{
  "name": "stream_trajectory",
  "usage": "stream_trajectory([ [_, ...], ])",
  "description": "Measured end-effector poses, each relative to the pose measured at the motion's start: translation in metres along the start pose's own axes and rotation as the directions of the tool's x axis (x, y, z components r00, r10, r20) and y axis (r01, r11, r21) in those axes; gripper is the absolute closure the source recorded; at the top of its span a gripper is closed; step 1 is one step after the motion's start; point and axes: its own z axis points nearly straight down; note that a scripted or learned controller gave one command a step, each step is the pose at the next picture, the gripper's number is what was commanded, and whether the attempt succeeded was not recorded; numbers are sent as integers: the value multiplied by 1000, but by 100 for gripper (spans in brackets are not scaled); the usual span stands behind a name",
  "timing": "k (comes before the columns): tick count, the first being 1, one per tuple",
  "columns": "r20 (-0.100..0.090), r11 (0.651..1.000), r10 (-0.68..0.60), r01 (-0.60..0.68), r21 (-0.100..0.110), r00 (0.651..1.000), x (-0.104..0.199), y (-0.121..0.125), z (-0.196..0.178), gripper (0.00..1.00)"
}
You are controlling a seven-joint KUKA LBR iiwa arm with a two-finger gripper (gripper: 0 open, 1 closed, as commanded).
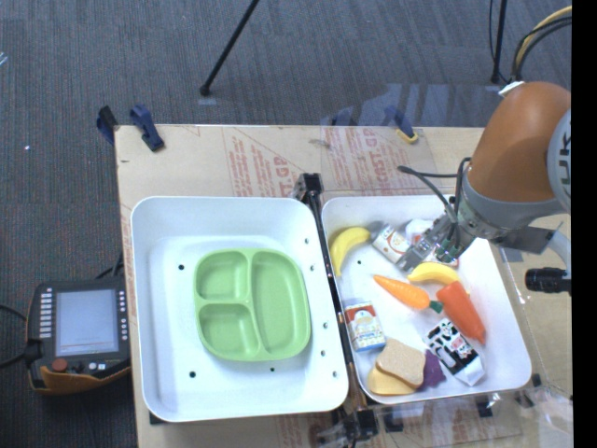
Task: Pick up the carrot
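claw (431, 246) low in right bin (511, 343), over small carton (394, 242) | carrot (405, 292) lying free mid-bin, beside larger carrot (463, 312) | green divided plate (253, 303) in left bin (149, 297) on counter (233, 157)

Two white bins sit side by side on a bench (242, 157) topped with printed cardboard. The left bin (159, 241) holds a green divided plate (252, 304). The right bin (508, 343) holds a banana (345, 245) near its left wall, a second small banana (433, 273), two small cartons (363, 326) (394, 241), a black-and-white milk carton (455, 351), and a bread slice (403, 362) lying over a cheese slice (384, 382) beside something purple (435, 370). A pendant (82, 329) with a screen rests on the carpet (93, 45) left of the bench. Blue clamps (146, 127) grip the bench's far edge.
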Motion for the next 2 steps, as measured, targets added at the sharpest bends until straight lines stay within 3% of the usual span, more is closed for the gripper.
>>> stream_trajectory([
  [1,-24,993,-119,119,17,993,16,-103,115,100],
  [2,-15,992,-123,124,9,992,15,-98,111,0],
])
